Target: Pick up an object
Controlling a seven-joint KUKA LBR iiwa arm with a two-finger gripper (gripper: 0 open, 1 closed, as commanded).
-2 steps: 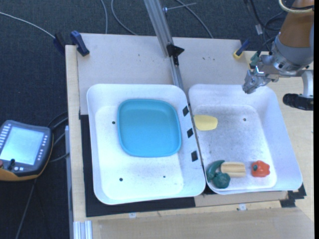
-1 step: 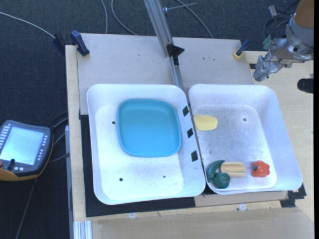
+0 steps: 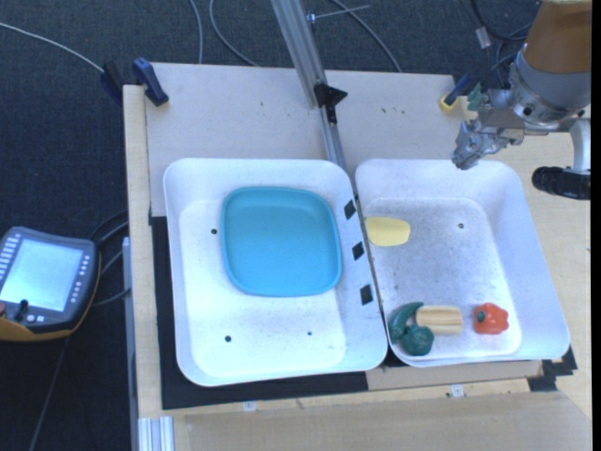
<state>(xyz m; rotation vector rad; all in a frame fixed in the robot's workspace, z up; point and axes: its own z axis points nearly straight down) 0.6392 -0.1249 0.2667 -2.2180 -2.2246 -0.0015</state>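
The right bin (image 3: 507, 195) holds a pale yellow piece (image 3: 387, 231) against its left wall, and along its front wall a dark green vegetable (image 3: 411, 330), a tan block (image 3: 439, 319) and a small red pepper (image 3: 489, 318). My gripper (image 3: 467, 156) hangs over the far rim of the right bin, well above and behind all of these. Its fingertips look close together and nothing shows between them.
The left bin (image 3: 188, 252) holds a shallow blue plate (image 3: 281, 241). A slanted metal bar (image 3: 310, 64) runs down to the seam between the bins. A teach pendant (image 3: 42, 280) lies off the bench at left. Blue clamps (image 3: 150, 81) grip the board's far edge.
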